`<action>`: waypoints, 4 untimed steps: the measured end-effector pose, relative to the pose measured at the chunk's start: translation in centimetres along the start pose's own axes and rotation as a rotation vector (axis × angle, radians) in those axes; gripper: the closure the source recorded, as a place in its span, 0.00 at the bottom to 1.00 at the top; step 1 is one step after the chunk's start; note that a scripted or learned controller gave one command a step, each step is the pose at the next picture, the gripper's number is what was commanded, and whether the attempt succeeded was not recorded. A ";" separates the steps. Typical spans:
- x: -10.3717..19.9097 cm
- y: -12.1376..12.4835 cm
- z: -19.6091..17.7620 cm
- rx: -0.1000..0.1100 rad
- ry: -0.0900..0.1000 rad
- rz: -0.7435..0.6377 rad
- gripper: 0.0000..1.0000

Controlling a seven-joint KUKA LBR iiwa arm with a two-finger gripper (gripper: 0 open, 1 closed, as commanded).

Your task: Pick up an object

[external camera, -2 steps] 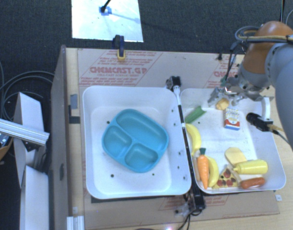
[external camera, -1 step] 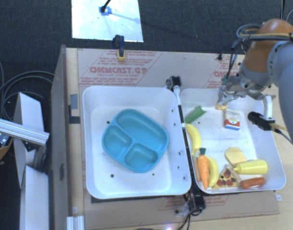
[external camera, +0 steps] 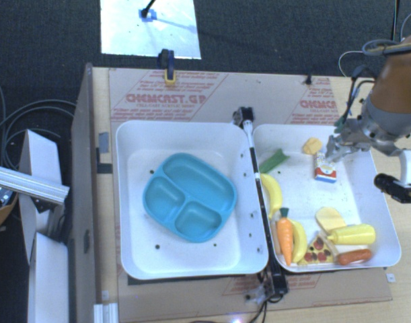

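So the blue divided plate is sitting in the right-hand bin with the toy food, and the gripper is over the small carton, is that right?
Not quite: the blue divided plate is in the left bin, apart from the toy food, which lies in the right bin. The gripper is indeed over the small carton. The camera view shows this.

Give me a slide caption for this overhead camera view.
Gripper poised above small carton in toy-food bin; blue plate alongside.

Grey arm (external camera: 393,116), orange band, black cables.
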State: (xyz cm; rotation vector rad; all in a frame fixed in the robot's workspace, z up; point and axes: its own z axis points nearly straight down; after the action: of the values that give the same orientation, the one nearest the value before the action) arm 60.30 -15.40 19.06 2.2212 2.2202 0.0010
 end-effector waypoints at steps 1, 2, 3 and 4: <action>-0.7 0.7 1.3 -0.001 -0.002 -0.001 1.00; 3.5 -1.5 0.8 0.001 0.001 -0.006 1.00; 8.7 -4.0 0.6 0.001 0.002 -0.008 1.00; 8.4 -3.9 0.6 0.000 0.001 -0.003 0.00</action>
State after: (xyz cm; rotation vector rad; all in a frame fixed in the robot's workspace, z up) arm 56.39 -6.99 18.44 2.2177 2.2237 0.0021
